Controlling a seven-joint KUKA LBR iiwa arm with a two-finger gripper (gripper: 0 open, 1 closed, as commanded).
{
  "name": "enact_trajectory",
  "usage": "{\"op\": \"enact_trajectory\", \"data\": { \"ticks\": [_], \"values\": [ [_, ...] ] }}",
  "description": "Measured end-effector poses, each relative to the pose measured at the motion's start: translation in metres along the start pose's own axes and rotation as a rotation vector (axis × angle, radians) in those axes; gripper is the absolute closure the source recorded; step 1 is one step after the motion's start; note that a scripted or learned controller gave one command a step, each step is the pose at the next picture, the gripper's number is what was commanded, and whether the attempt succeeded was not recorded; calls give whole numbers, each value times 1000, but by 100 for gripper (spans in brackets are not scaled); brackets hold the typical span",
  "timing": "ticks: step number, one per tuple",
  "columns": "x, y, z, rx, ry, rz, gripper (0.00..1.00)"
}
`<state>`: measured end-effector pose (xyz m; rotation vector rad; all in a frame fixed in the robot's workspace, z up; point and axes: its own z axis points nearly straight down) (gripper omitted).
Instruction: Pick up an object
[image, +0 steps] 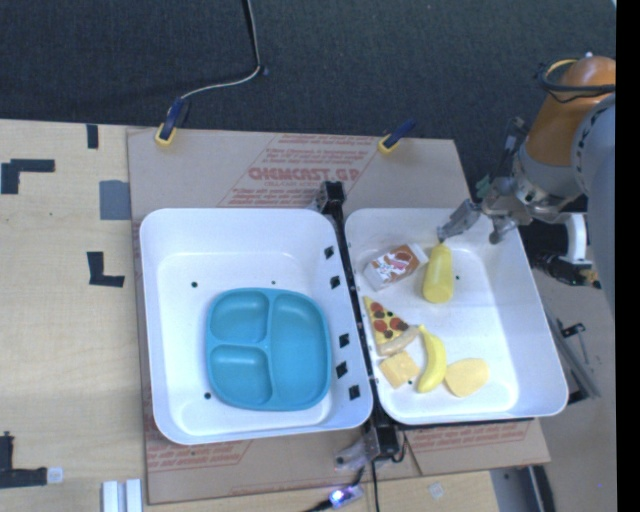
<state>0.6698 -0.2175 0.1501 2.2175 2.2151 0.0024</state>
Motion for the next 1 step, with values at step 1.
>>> {"op": "enact_trajectory", "data": {
  "ticks": [1],
  "values": [
    [-5, -3, 64, 9, 3, -2, 0]
  ]
}}
